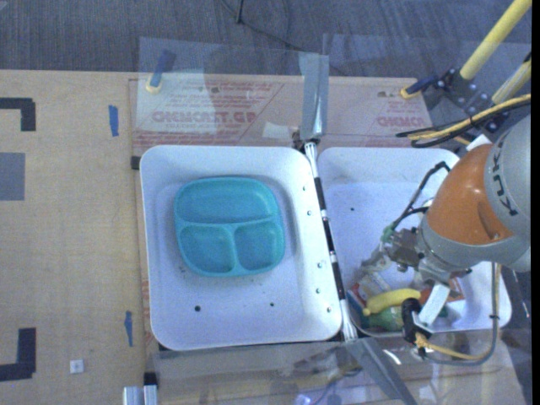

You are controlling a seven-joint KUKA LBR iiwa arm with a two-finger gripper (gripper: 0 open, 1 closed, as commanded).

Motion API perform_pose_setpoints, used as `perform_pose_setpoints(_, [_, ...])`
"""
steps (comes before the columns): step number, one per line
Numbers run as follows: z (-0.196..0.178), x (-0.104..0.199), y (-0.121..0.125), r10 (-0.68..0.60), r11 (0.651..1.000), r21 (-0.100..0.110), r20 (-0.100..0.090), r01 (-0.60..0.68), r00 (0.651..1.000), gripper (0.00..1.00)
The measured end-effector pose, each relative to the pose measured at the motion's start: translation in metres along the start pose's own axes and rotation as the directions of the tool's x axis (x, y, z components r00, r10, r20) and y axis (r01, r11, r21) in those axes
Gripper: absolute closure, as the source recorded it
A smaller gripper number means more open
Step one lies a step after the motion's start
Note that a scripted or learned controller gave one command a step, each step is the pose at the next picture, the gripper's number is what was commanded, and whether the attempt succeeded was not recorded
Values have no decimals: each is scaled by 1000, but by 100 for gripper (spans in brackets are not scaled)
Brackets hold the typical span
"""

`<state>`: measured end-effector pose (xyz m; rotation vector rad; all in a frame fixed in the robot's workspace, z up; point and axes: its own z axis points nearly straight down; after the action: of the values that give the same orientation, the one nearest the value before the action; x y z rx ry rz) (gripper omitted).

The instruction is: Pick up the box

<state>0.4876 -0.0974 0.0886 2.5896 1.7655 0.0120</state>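
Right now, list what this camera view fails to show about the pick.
- Gripper: the arm's orange wrist hides its fingers; open or shut unknown.
- Box: not identifiable; items under the arm in the right bin are cluttered and partly covered.
- Yellow item: small and blurred, identity unclear.

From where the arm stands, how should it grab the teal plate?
Probably by its raised right rim, from straight above. The teal plate lies flat in the left bin, so only rim and dividers offer anything to pinch, and that edge is nearest the arm.
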Motion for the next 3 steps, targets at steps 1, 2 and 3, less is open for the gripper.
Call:
perform_pose_setpoints(1, [1, -14, 67, 171, 985, 3, 3, -171, 985, 0])
perform_pose_setpoints(2, [2, 9, 113, 105, 994, 4, 4, -105, 994, 0])
perform_pose_setpoints(3, [4, 27, 176, 255, 967, 19, 11, -255, 967, 0])
